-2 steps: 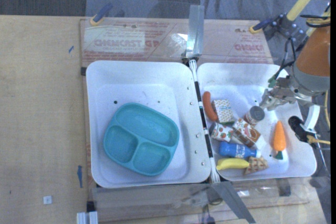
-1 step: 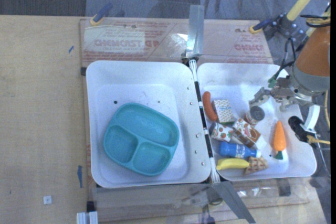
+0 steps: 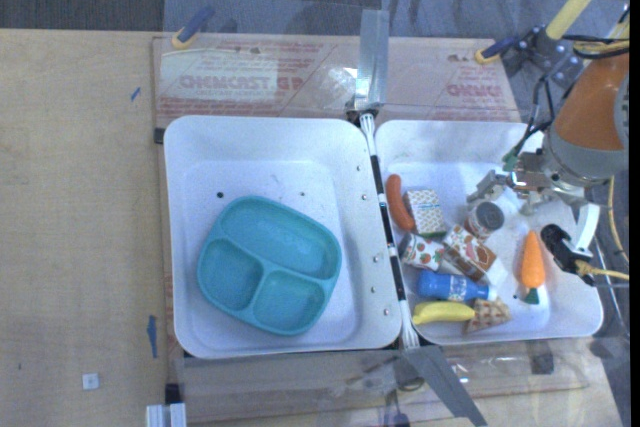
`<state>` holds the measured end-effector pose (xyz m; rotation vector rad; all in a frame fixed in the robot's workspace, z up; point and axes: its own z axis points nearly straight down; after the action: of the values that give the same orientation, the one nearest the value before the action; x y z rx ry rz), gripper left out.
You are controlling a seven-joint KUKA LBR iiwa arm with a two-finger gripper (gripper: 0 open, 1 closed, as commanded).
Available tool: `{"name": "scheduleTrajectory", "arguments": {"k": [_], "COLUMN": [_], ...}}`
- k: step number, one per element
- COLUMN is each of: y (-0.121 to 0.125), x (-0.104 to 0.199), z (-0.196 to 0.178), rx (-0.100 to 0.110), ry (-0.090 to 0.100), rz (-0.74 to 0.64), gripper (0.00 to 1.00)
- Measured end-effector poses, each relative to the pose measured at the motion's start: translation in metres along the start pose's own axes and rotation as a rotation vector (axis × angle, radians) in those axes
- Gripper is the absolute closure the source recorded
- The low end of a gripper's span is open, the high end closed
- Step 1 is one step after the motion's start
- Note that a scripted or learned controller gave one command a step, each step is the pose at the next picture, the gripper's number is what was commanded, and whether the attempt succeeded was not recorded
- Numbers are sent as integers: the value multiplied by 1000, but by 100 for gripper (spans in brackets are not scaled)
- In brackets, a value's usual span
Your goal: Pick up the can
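Looking down at the tabletop (image 3: 70, 215), I see the pincer (image 3: 512, 183) hanging over the upper part of the right bin (image 3: 590, 315), at the right of the frame. Its two fingers are spread apart with nothing between them. The can (image 3: 488, 215) sits just below and left of the pincer, lying with its round end toward the camera, close to the fingertips. Around it in the same bin lie a sausage (image 3: 399, 202), a small patterned carton (image 3: 427, 211), a blue bottle (image 3: 452, 288), a banana (image 3: 443, 313) and a carrot (image 3: 532, 262). The left bin (image 3: 190, 145) holds a teal divided plate (image 3: 268, 262).
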<state>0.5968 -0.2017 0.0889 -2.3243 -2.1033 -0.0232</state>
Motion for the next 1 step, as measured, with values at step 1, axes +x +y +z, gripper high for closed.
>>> {"name": "scheduleTrajectory", "arguments": {"k": [1], "y": [0], "x": [-4], "z": [-10], "rx": [-4], "ry": [-10], "rz": [1], "gripper": [100]}}
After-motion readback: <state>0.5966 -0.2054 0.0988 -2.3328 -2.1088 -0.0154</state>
